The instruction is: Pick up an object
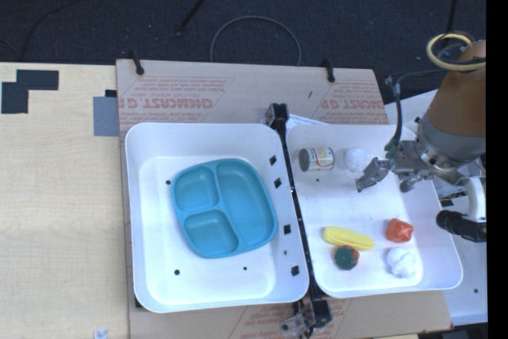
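Note:
My gripper (390, 178) hangs over the back right part of the right bin (449, 277), fingers spread open with nothing between them. Just left of its left finger (367, 176) lies a small white round object (355, 158). A small can (317, 159) lies on its side further left. Toward the front of this bin are a yellow corn cob (348, 237), a green and red ball (345, 257), a red object (399, 230) and a white crumpled object (402, 263).
The left bin (151, 266) holds a blue divided plate (224, 206). A black divider (290, 210) runs between the two bins. Cardboard (214, 95) lies under the bins at the back.

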Robot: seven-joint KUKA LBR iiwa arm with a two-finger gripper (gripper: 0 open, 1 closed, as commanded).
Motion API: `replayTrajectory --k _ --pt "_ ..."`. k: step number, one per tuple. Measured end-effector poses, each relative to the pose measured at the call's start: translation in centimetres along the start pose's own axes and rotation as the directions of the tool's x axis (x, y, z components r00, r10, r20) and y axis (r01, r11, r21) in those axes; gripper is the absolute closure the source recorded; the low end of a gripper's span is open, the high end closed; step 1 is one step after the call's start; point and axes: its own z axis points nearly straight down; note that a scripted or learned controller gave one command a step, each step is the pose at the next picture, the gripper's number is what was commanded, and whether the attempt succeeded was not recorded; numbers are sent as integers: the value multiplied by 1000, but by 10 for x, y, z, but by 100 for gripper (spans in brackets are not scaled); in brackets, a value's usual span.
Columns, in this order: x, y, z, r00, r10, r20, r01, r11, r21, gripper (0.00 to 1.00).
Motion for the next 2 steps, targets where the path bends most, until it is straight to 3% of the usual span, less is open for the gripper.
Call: replayTrajectory --k 1,2 --pt "0 3 -7 1000 -2 3 2 1000 -14 0" --pt "5 1 37 1000 -3 0 3 1000 -8 0"
